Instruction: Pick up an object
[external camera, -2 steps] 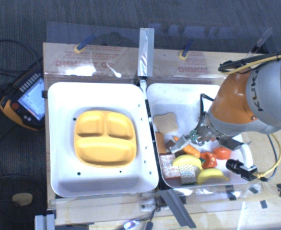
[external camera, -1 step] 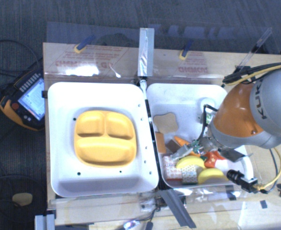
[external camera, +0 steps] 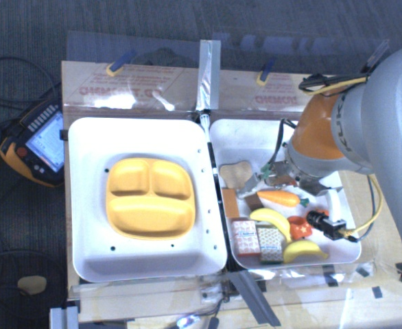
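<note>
The arm's end effector [external camera: 278, 177], its opening impossible to judge from above, hangs over the right bin [external camera: 245, 134] just above a toy carrot [external camera: 278, 198], which lies lengthwise across the bin beside two bananas [external camera: 273, 220].

A yellow plastic tray with three compartments [external camera: 149, 198] is showing a warm, even yellow against the plain white left bin [external camera: 91, 149]. In the white right bin [external camera: 239, 137], an orange toy carrot [external camera: 278, 198] is lying beside two yellow toy bananas [external camera: 272, 220], a red toy tomato [external camera: 299, 229], a pink-and-white patterned small box [external camera: 245, 238] and a green-speckled small packet [external camera: 270, 244]. The grey arm with an orange band [external camera: 324, 125] is showing above them. The bench's brown cardboard [external camera: 146, 82] is carrying faded red lettering.
</note>
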`<action>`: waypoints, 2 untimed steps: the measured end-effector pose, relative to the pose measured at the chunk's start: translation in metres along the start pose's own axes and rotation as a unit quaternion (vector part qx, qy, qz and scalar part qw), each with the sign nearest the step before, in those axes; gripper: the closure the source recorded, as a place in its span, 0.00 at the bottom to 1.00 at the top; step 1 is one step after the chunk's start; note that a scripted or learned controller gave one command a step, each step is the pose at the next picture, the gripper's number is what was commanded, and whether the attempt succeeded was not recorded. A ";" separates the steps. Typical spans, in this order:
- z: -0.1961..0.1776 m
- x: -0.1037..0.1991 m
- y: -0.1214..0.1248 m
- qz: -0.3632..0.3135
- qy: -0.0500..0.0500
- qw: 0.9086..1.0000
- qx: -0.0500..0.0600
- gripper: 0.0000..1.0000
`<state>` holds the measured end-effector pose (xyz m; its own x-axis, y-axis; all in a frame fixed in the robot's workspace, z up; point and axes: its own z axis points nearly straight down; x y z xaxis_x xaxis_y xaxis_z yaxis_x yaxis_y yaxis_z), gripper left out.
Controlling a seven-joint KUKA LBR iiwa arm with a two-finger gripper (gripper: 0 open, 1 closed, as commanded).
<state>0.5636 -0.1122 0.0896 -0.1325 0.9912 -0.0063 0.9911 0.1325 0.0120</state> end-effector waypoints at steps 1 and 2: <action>-0.094 0.020 0.012 -0.178 0.003 0.984 0.006 0.00; 0.000 -0.027 -0.015 -0.214 0.001 0.977 0.001 0.00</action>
<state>0.5518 -0.1407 0.0894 -0.5348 0.8449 -0.0077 0.8449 0.5349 0.0075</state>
